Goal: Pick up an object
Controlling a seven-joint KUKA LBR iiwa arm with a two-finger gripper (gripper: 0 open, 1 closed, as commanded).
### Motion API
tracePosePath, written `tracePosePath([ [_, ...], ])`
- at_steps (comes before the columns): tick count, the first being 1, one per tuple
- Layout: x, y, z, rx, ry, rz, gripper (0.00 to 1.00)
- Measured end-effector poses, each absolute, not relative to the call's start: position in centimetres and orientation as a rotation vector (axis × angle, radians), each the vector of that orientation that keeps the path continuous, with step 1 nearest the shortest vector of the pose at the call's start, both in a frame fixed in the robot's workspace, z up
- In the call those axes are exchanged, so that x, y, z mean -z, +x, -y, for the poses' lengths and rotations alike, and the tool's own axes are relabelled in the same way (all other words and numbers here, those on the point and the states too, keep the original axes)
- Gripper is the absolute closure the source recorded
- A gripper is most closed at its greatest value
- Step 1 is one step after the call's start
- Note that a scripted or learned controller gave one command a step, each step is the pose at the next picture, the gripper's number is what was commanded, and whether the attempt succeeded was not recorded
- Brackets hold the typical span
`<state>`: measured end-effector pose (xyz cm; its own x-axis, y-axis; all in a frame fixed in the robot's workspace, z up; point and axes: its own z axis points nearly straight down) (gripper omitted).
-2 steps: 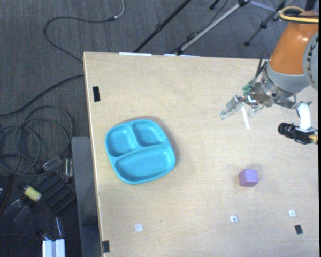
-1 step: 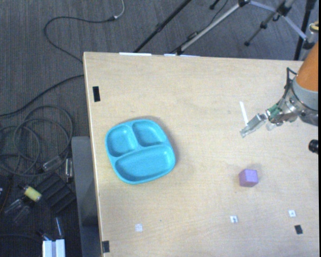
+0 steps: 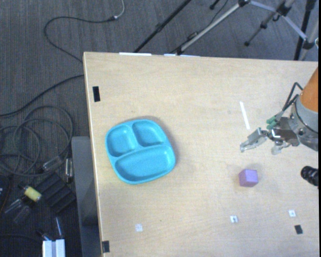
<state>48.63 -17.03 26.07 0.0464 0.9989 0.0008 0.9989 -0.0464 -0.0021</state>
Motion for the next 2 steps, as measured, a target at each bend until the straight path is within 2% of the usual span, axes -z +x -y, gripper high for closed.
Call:
tracePosePath([
  [1, -25.0, 48.4, 13.2, 0.0, -1.875, 2.52, 0.0],
  [2, -20.4, 48.4, 13.6, -0.001, -1.854, 2.533, 0.0],
])
